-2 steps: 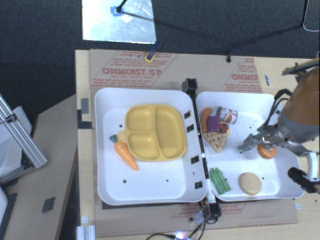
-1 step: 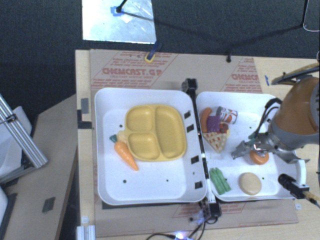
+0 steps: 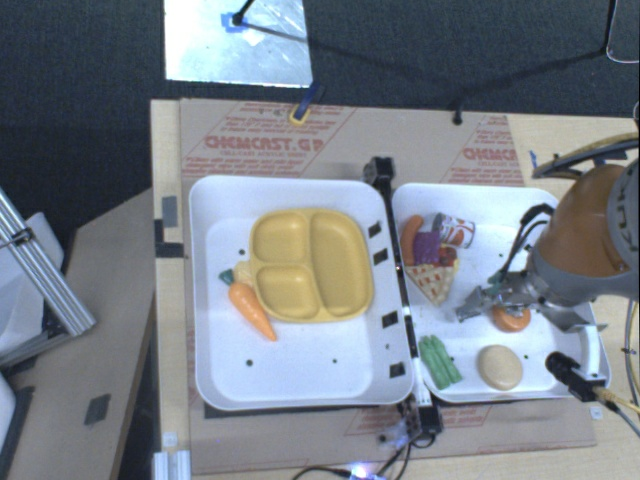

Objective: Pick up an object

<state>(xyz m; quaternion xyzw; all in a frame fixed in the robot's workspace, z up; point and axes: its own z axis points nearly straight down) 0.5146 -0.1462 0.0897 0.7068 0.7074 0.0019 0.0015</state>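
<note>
1. Two shallow white bins sit side by side on the bench. The left bin holds a yellow divided plate near its middle, with a carrot lying at the plate's lower-left edge, touching or just beside it.
2. The right bin is more crowded along its left wall: a cluster of toy food — red, purple and a waffle-like wedge — sits near the top left, and a green piece lies near the bottom left corner.
3. A pale round object rests near the right bin's front rim, with bare floor around it.
4. The arm comes in from the right, its orange band over the bin's right side. The gripper is low over an orange-red object near the bin's right-centre.
5. How the jaws stand cannot be told — the wrist hides them, and nothing is seen held.
6. Open floor remains in the right bin's upper middle and between the green piece and the round object.
</note>
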